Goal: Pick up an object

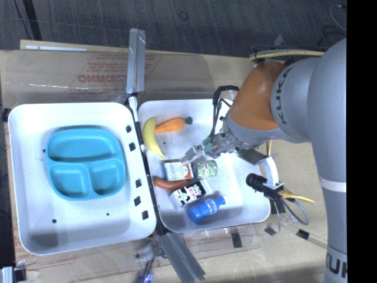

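arm [306, 99] cut off at right, pincer [203, 148] fingers too small to tell

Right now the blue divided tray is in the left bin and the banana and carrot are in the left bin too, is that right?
Not quite. The camera view shows the blue divided tray in the left bin, but the banana and carrot lie in the right bin.

The grey arm reaches in from the right, its gripper [203, 148] lowered and angled leftward.
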### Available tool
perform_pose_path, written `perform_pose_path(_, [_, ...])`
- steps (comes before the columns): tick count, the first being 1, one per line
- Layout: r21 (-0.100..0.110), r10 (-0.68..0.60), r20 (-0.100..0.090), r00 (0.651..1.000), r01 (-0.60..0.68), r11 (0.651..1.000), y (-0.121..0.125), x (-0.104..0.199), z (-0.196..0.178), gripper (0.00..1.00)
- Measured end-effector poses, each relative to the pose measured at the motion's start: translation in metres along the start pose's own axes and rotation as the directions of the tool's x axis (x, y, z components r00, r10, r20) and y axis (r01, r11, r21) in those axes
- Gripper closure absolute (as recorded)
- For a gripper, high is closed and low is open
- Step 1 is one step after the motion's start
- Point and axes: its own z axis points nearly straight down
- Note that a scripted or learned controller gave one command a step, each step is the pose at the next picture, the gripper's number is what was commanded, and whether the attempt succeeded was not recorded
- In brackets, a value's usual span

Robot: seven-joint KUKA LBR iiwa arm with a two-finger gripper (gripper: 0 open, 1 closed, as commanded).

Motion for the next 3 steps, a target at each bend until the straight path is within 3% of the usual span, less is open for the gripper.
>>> perform_pose_path(1, [-0.016, -0.115, 0.004, 0.993, 0.115, 0.993, -0.034, -0.036, 0.040, 0.00])
perform_pose_path(2, [-0.016, -0.117, 0.013, 0.993, 0.117, 0.993, -0.034, -0.039, 0.029, 1.00])
perform_pose_path(3, [-0.003, -0.075, 0.002, 0.997, 0.075, 0.997, -0.005, 0.029, -0.069, 1.00])
